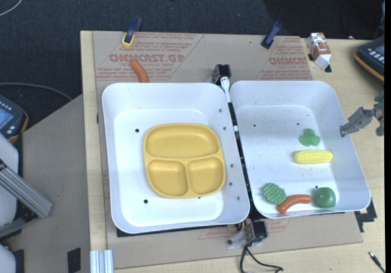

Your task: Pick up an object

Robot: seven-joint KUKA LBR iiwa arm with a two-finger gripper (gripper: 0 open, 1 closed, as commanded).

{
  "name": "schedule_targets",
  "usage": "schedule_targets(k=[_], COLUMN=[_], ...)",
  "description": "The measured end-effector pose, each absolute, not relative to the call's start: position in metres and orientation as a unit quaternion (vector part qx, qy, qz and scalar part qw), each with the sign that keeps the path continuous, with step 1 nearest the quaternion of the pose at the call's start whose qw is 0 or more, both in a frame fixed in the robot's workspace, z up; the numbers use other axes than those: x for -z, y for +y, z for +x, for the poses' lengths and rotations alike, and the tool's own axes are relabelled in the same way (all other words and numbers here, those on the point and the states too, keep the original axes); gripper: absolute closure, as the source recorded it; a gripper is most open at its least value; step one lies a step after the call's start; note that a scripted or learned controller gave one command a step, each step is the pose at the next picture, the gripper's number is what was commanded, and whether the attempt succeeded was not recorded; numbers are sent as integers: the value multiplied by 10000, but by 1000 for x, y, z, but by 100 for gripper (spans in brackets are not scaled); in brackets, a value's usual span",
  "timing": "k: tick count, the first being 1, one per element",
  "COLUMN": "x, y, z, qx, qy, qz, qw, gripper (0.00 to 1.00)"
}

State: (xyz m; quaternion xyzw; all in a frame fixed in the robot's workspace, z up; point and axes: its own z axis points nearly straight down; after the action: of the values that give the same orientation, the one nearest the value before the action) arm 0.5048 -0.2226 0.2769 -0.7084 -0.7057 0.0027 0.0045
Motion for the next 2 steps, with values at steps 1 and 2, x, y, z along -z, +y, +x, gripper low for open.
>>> schedule_targets(k=[1, 2], x=[-283, -219], y=[-222, -222], z=[507, 504], qx=[0, -13], qy=[-7072, -7068], qz=[-7071, -7074], qw=[-7, 36], gripper=[0, 0])
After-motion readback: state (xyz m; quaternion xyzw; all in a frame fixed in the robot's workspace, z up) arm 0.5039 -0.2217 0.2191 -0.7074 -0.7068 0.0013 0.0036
